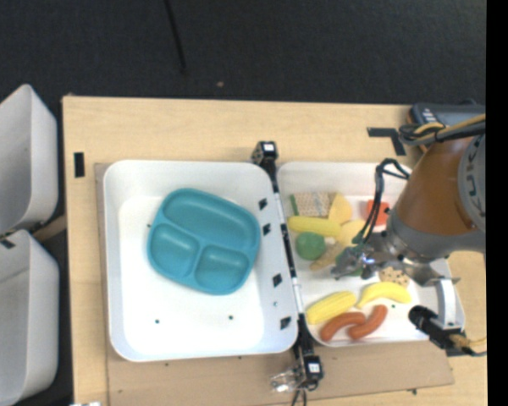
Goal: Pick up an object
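The right bin holds toy food: a tan block, a yellow piece, a green ball, a corn cob, a red sausage, a banana, a brown cookie and an orange piece. My gripper hangs low over the middle of this bin, just right of the green ball and above the corn cob. Nothing shows between its fingers.
The left bin carries a teal divided plate. Black clips sit along the rim between the two bins. The arm's orange band covers the right bin's right side. White blocks stand off the bench at left.
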`<state>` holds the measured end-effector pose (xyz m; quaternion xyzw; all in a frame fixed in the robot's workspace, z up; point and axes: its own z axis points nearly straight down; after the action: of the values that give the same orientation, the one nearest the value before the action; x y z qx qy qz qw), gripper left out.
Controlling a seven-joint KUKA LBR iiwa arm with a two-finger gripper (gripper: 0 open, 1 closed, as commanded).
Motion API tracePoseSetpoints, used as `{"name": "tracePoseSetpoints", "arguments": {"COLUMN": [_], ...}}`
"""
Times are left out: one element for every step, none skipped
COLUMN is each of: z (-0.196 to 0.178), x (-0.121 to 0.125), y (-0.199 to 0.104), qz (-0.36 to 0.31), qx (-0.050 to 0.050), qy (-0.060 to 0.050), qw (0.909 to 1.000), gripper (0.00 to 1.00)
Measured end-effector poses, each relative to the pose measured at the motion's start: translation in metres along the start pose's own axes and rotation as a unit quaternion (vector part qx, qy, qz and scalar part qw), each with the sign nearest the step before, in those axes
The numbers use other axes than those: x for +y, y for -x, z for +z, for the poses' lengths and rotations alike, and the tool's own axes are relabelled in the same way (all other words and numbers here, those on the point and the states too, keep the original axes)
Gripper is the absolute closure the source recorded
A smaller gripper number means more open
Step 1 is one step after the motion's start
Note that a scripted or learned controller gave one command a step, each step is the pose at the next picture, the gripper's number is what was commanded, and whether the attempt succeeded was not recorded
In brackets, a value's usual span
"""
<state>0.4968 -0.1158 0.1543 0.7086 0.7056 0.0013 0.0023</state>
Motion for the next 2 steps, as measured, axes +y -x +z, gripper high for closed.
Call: {"name": "tracePoseSetpoints", "arguments": {"z": [-0.043,-0.09], "x": [0.002,0.004], "y": [0.004,0.006], "qz": [-0.003,-0.003], "qx": [0.0,0.0], "qy": [0.0,0.001], "qw": [1.0,1.0], "gripper": [1.0,1.0]}}
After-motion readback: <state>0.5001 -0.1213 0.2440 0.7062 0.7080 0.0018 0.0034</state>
